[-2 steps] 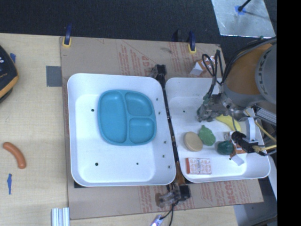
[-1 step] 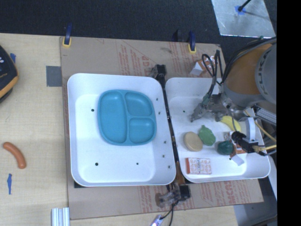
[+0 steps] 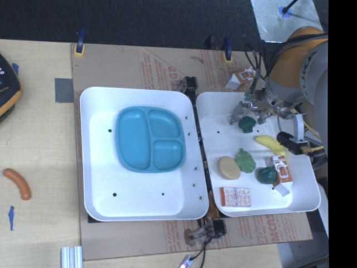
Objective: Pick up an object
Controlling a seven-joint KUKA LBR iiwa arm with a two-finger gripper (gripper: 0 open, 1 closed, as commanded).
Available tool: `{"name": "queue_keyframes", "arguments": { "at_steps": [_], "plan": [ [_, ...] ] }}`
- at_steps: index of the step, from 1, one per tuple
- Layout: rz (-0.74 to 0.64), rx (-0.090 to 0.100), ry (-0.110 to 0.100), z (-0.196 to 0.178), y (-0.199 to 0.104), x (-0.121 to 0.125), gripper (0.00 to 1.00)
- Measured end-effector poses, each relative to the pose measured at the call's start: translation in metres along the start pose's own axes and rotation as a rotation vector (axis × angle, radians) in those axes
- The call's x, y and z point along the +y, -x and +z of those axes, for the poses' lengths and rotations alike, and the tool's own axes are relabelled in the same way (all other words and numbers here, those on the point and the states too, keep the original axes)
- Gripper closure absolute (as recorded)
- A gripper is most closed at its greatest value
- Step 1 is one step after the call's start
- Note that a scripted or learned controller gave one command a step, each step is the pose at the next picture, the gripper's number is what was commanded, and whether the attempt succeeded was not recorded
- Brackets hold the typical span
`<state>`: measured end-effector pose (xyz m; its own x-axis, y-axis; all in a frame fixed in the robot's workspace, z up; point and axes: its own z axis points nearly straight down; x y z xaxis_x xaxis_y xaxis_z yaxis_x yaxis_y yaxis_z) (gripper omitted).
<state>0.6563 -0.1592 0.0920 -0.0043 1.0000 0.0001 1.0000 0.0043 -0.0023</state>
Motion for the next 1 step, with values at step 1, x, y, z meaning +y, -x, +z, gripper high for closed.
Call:
{"name": "queue_keyframes", "arguments": {
  "at_steps": [1],
  "plan": [
    [-0.004,0.0,-0.001,-0.0108,0.0001,0.0004,1.0]
  ]
}}
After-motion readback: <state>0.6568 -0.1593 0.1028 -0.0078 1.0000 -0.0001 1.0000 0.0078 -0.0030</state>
